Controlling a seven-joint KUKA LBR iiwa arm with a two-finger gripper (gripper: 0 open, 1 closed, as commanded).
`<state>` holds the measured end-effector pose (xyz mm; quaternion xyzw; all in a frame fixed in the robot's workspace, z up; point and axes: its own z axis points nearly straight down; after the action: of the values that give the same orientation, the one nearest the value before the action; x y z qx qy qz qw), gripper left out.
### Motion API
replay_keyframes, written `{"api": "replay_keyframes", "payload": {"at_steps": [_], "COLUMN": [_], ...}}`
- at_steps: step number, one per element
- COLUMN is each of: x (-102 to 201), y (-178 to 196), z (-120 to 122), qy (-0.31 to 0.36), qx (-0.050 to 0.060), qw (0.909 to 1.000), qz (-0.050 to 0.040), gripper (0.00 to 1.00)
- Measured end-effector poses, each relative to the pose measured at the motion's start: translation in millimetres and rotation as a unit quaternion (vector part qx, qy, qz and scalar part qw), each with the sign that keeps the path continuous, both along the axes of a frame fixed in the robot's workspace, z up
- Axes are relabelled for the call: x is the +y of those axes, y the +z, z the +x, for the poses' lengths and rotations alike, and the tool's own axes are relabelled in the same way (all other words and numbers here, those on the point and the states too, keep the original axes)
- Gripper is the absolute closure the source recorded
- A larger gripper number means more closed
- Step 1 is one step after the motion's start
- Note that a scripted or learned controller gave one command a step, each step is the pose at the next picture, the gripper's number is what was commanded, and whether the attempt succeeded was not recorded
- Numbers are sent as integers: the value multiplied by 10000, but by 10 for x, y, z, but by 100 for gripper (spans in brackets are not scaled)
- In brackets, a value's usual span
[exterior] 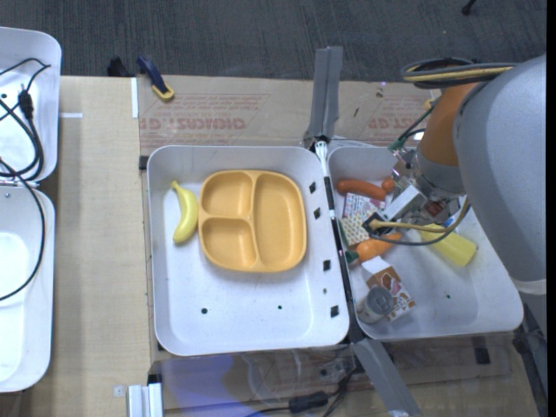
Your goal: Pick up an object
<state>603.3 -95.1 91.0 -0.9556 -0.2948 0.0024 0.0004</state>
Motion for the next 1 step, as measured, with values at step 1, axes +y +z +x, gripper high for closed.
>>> {"api": "replay_keyframes", "payload": {"at_steps": [1], "x": [-6], "y": [82], "z": [-7], "qy": [12], "qx": [20], "qw": [10000], "qz": [-3], "gripper": [100]}}
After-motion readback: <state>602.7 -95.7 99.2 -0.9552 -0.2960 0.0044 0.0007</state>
